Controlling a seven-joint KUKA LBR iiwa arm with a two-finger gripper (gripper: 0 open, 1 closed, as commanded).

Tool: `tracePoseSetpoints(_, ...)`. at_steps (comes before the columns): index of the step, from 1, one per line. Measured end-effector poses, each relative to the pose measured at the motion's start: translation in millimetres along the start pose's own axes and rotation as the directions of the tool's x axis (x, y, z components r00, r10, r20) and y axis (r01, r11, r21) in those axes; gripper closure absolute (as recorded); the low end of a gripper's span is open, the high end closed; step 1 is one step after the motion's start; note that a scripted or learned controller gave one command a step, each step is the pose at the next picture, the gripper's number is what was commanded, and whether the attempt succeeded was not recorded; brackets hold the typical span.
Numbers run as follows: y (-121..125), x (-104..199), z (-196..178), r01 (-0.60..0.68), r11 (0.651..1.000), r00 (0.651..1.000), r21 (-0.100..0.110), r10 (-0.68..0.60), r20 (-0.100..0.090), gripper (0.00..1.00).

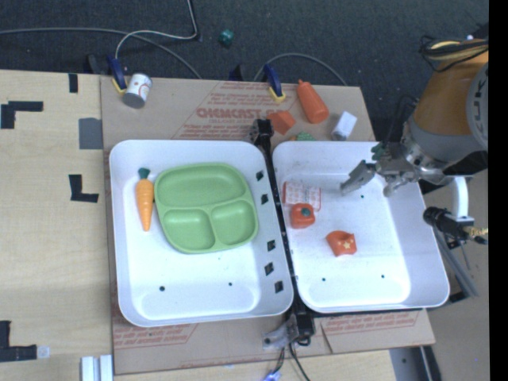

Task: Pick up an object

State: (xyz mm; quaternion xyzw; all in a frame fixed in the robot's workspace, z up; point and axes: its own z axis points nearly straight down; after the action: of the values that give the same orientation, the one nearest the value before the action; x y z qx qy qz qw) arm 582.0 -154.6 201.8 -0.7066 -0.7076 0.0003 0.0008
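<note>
Camera view: sees the gripper [371, 184] open and empty above the right bin [373, 280], probably spread to fit over the red toy [341, 244] lying loose nearby, or the second red toy [302, 214].

Three small things lie in my right bin [413, 288]: a red-and-white packet [301, 194] near its left wall, a red tomato-like toy [302, 215] touching the packet, and another red piece [342, 244] nearer mid-bin.

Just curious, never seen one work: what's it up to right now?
Pincer open, holding nothing, over right white bin. Two red toy pieces lie loose. Nothing in the way.
</note>
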Motion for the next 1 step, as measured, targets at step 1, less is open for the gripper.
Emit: tracePoseSetpoints(1, -38.6, 3.2, 115.5, 0.000, 1.000, 1.000, -0.003, 0.000, 0.000, 0.00)
